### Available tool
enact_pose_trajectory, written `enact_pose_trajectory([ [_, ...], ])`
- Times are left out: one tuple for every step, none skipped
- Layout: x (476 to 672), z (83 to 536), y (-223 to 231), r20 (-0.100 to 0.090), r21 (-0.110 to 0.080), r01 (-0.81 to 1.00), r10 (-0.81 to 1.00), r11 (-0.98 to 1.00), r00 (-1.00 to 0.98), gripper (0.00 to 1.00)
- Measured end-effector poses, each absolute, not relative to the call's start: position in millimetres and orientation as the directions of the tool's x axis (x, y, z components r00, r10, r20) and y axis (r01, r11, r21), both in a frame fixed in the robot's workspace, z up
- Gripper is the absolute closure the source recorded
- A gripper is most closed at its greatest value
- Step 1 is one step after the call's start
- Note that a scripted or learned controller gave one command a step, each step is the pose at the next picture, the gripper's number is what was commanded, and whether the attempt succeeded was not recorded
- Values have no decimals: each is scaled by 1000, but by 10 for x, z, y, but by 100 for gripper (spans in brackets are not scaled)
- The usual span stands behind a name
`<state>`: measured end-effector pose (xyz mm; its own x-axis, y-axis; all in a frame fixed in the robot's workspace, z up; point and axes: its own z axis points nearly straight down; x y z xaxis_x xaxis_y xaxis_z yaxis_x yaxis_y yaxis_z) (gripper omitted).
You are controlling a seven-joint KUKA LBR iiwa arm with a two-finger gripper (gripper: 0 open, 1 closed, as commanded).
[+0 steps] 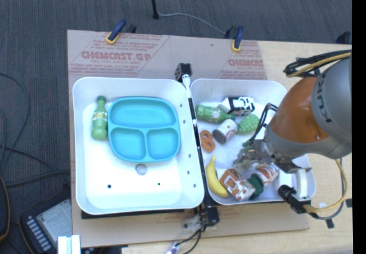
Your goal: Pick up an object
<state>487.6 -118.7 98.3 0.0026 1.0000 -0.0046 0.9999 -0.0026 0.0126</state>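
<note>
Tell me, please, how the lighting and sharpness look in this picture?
Camera view: soft, even light, mild blur throughout; a faint sheen on the blue divided plate; the arm casts shade over the right bin near the end effector; small labels are unreadable.

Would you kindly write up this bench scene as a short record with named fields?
left bin: blue divided tray; green bottle beside it, on the tray's left in the camera view
right bin: banana, green bottle, orange ring, small can, more clutter
gripper: low over the right bin's clutter
arm: enters from the camera view's right
held object: cannot tell
</note>
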Motion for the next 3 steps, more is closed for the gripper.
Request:
enact_pose_trajectory([
  [5542, 888, -1869, -2, 8, 1000, 1000, 1, -1, 100],
  [6249, 1469, -1395, -1, 3, 1000, 1000, 3, -3, 100],
  [6240, 1461, -1406, -2, 0, 1000, 1000, 1, -1, 0],
])
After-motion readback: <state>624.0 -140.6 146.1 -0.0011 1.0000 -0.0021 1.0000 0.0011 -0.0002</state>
